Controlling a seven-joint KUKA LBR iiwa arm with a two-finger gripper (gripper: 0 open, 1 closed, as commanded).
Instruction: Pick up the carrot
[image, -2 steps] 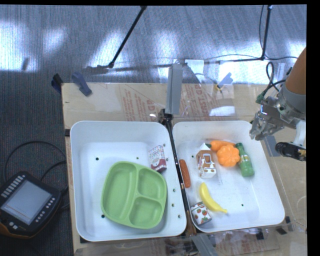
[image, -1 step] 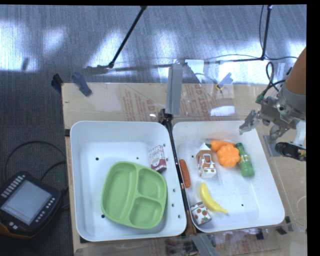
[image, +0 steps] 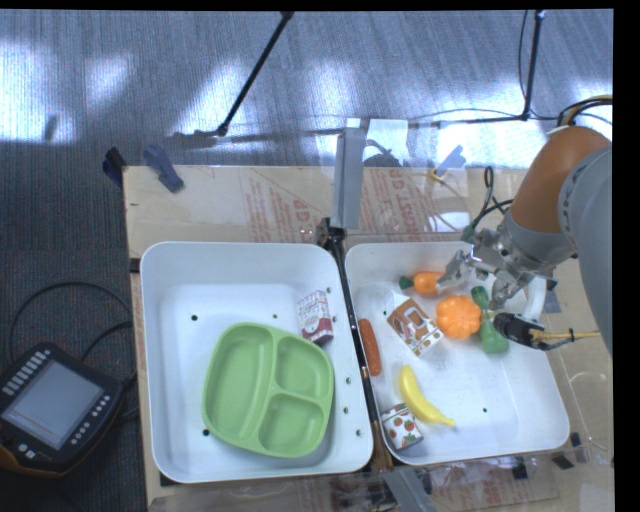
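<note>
A: Left of the surface (image: 230, 205), what is cut off?

B: A dark handheld pendant (image: 50, 405) with a pale screen lies on the floor, its lower left corner past the frame edge. A black cable runs from it toward the bins.

A: And the left bin (image: 165, 290)?

B: A shallow white tray with rounded corners, smooth and slightly glossy. In it lies a green plate (image: 268, 388), matte plastic with three compartments. Just beside the plate's upper right corner stands a small carton (image: 315, 317); its print is too small to read.

A: The right bin (image: 520, 410)?

B: Same white tray. Along its left wall lies a reddish sausage (image: 370, 346), long and smooth. Below it a small printed can (image: 402, 427) sits near the front left corner, and a curved yellow banana (image: 424, 397) lies just beside it. A tilted box (image: 415, 326) with a brown-and-white label lies near the centre, touching a round ribbed orange pumpkin (image: 459, 317).

A: Where is the carrot (image: 427, 283)?

B: In the upper part of the right bin, just above the box: a short orange taper with a green tip pointing left. Its right end meets the end effector (image: 487, 278), so that end is hard to make out.

A: Does the end effector hold it?

B: Cannot tell; the metal parts overlap. A green object (image: 492, 335) right of the pumpkin is partly hidden beneath them. The grey arm (image: 560, 200) with its orange band is cut off at the right.
</note>
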